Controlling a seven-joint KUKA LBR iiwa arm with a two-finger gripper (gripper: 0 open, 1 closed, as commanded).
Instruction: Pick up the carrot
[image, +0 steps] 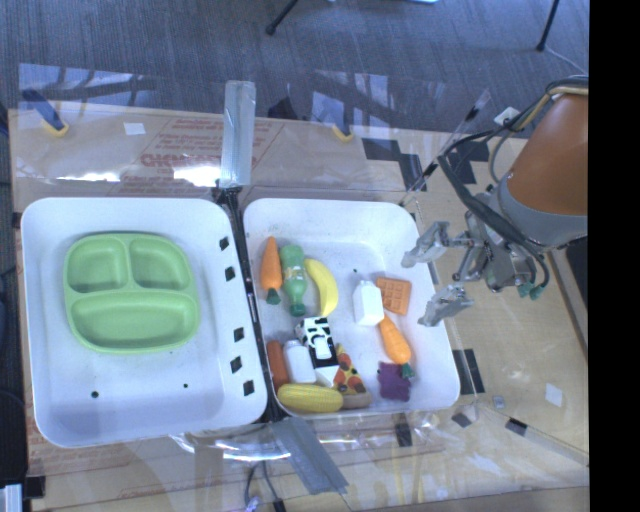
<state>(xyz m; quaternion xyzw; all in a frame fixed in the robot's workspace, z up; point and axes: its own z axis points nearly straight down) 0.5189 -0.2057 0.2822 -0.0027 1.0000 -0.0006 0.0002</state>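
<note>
The carrot (271, 267) lies in the right bin (340, 215), near its left wall, pointing roughly up and down, touching a green bottle (294, 279) on its right. A second orange carrot-like piece (396, 341) lies toward the bin's right side, just above a purple item (393, 381).

The arm (545, 165) reaches in from the right, wrist bent toward the bin. Its gripper (437, 272) hovers over the bin's right rim, well apart from the carrot, the two fingers (428, 243) spread wide with nothing between them.

Also in the right bin: one banana (323, 285), one white bottle (367, 303), one waffle (394, 294), one corn cob (309, 398), one black-and-white carton (317, 338), one pizza slice (346, 376) and one sausage (277, 362). The left bin (60, 405) holds one green divided plate (130, 292).
</note>
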